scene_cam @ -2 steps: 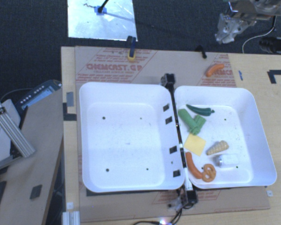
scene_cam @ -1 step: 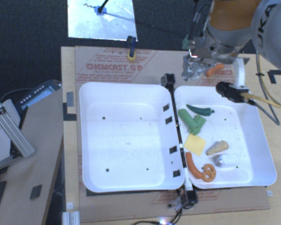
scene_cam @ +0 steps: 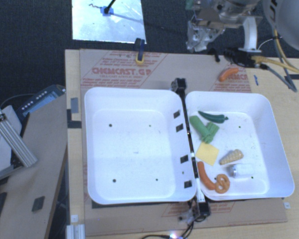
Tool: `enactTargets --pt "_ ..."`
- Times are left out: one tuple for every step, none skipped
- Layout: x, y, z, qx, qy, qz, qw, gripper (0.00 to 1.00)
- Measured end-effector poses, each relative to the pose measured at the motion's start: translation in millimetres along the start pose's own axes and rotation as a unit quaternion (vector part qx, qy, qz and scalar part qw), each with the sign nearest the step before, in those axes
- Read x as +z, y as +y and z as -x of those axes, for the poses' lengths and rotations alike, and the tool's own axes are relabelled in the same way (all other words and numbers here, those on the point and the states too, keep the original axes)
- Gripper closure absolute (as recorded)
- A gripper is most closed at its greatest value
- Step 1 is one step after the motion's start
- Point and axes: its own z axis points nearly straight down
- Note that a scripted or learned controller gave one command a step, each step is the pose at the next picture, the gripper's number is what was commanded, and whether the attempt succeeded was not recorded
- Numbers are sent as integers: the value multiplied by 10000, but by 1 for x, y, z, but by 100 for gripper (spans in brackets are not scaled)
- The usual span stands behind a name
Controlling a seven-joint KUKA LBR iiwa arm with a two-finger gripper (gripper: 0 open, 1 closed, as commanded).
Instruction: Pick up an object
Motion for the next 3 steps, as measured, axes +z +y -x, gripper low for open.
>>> enactTargets --pt "-123 -18 -61 -19 21 21 10000 100" --pt "-23 -1 -112 -1 -5 -97 10000 100" --pt "-43 0 -121 14 -1 -46 10000 100"
